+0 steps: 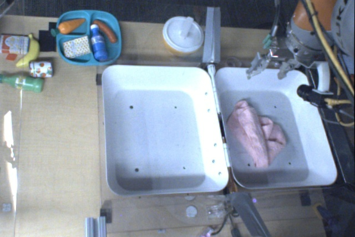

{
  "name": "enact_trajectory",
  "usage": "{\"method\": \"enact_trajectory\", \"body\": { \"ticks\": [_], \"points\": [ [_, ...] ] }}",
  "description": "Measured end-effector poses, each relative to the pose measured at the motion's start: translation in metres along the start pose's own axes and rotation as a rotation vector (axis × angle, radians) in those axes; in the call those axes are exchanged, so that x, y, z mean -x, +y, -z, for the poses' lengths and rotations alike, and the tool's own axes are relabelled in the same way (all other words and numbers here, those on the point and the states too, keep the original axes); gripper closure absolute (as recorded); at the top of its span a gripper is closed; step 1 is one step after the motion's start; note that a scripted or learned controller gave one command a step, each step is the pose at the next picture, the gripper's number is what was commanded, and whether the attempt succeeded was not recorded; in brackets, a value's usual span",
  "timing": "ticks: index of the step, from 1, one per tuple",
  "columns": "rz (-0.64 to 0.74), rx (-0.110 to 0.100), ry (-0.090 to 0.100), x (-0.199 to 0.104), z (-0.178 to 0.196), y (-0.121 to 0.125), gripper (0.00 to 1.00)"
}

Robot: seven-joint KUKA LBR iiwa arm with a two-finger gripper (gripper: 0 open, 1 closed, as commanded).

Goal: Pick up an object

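Spread-open, empty claw (270, 65) hovers at twelve o'clock above crumpled pink cloth (255, 131); approach step, next a descent.

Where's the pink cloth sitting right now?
In the camera view, the pink cloth lies crumpled in the right bin, near its middle, below and left of the gripper, which hangs over that bin's far rim.

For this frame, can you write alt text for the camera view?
A crumpled pink cloth lies in the right white bin, with the arm's hand above that bin's far rim, not touching the cloth. Past the left white bin sit a blue divided tray and a lidded bowl.
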State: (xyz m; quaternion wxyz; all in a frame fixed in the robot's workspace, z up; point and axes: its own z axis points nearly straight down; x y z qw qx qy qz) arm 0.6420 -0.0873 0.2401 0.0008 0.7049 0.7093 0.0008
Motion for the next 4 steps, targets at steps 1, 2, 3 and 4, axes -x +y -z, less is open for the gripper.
{"method": "enact_trajectory", "body": {
  "ticks": [1,2,3,4],
  "points": [
    [0.122,-0.002,0.000,0.019,-0.085,-0.046,0.00],
    [0.198,0.012,-0.002,0.020,-0.150,-0.056,0.00],
    [0.198,0.019,-0.004,0.020,-0.138,-0.053,1.00],
    [0.242,0.004,-0.001,-0.008,-0.022,-0.026,1.00]
  ]
}}
